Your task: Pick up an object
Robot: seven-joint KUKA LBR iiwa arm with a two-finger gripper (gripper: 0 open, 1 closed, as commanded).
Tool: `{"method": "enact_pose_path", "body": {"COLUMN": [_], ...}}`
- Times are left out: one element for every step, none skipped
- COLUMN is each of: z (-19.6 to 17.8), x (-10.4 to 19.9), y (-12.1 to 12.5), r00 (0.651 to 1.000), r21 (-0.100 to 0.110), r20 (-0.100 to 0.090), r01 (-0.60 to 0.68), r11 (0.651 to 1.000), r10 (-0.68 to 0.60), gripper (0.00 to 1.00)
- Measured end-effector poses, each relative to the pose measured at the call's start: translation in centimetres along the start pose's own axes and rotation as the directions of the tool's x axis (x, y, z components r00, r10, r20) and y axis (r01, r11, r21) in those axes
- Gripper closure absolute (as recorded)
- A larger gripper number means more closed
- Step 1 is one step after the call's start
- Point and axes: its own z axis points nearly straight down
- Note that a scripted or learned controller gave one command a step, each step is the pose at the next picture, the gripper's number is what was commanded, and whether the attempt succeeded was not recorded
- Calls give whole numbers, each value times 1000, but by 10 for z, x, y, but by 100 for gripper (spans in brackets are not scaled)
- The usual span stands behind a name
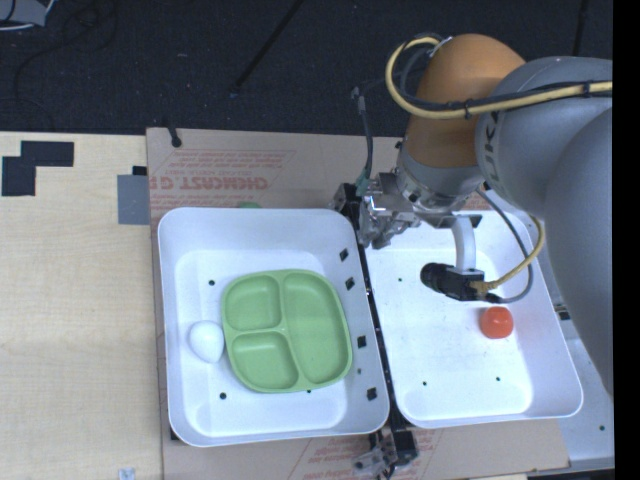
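My gripper [385,216] hangs over the far left corner of the right bin [470,388], close to the divider between the bins. A small red-orange ball-like object [495,322] lies in the right bin, well to the right of and nearer than the gripper. In the left bin [190,258] a green three-compartment plate [286,329] lies flat, with a small white egg-shaped object [207,341] touching its left edge. Nothing is visibly held by the gripper.
A black fitting [450,280] on a yellow cable hangs from the arm above the right bin, just left of the red object. The bulky grey arm [560,148] covers the right bin's far right side. Cardboard [250,173] lies under both bins.
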Motion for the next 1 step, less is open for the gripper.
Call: {"method": "enact_pose_path", "body": {"z": [10], "x": [52], "y": [6], "r00": [1000], "r21": [0], "r20": [1], "r01": [0], "r11": [1000], "r10": [0], "gripper": [100]}}
